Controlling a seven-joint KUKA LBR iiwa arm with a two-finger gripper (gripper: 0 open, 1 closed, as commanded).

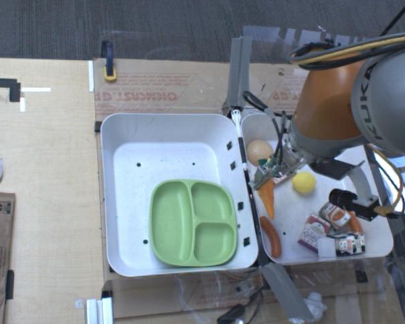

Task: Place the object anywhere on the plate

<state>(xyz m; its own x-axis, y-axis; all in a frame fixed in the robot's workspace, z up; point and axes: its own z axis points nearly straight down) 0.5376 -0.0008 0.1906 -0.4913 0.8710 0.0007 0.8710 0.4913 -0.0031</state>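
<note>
Right bin (pixel 385 245) crowds carrot (pixel 266 199), sausage (pixel 272 237), lemon (pixel 304 182), egg (pixel 259 151).

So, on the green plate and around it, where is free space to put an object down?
All three compartments of the green divided plastic plate are bare. The left white bin's floor is free behind and left of the plate. The right white bin is crowded: orange carrot, yellow lemon, red sausage, small packets.

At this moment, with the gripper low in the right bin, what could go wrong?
The gripper sits at the carrot's top beside the egg, so it may nudge either away. No object is visibly between its fingers, so the grasp may fail. The green plate lies across the bin wall, which a low carry could clip.
</note>
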